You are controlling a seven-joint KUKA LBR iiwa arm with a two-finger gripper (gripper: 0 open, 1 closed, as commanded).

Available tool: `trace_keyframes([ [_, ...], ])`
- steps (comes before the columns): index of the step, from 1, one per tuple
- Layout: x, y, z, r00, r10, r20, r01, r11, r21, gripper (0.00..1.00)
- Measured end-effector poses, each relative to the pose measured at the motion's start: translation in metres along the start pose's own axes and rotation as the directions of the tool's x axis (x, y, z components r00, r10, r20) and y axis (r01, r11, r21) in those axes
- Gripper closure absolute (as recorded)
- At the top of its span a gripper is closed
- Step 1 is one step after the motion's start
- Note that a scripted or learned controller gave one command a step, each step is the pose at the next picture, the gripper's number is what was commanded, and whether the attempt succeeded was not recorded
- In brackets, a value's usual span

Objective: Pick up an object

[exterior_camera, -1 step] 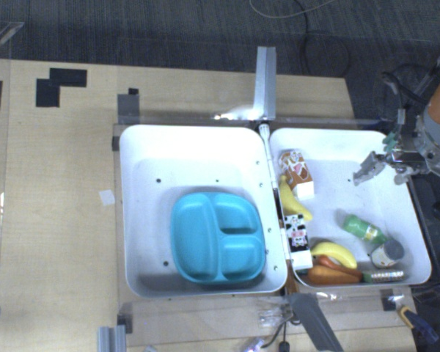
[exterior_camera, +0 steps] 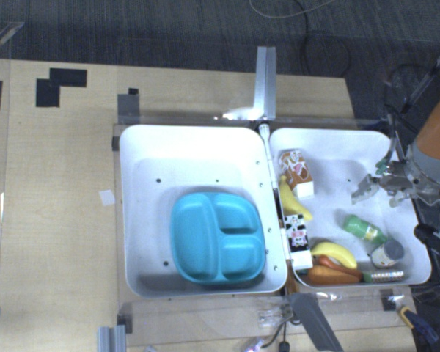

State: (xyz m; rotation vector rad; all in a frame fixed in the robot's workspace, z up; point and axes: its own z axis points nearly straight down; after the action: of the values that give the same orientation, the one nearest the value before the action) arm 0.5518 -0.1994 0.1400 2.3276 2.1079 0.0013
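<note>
At the near edge of the right bin [exterior_camera: 330,160] we see an orange-red thing [exterior_camera: 333,275], maybe a carrot or a sausage, we cannot say which. A yellow banana [exterior_camera: 336,254] lies on its far side, touching it. Just right of them a small flat stick-like thing [exterior_camera: 386,275] lies against the near wall; its details are too small for us. A little farther there is a round grey thing [exterior_camera: 388,254], like a jar or a can seen from above, and just beyond it a green bottle [exterior_camera: 364,229] lies on its side.

Along the left wall of this bin, a small carton with black and white spots [exterior_camera: 298,239] lies near, then a second banana [exterior_camera: 292,201], partly covered by a brown and white carton [exterior_camera: 296,173] at the far end.

The left bin [exterior_camera: 191,149] holds a blue divided plate [exterior_camera: 217,236] in its near part.

The gripper [exterior_camera: 369,188] hangs over the right side of the right bin, above bare white floor, beyond the green bottle and apart from it. Its fingers are small and grey against the bin; we cannot tell if they are spread or closed, and we see nothing between them. The arm [exterior_camera: 434,134] is cut off by the right edge.
</note>
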Motion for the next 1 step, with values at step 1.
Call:
trace_keyframes([
  [1, 0.0065, -0.0325, 0.0505, 0.975, 0.222, -0.002, -0.222, 0.975, -0.009, 0.00],
])
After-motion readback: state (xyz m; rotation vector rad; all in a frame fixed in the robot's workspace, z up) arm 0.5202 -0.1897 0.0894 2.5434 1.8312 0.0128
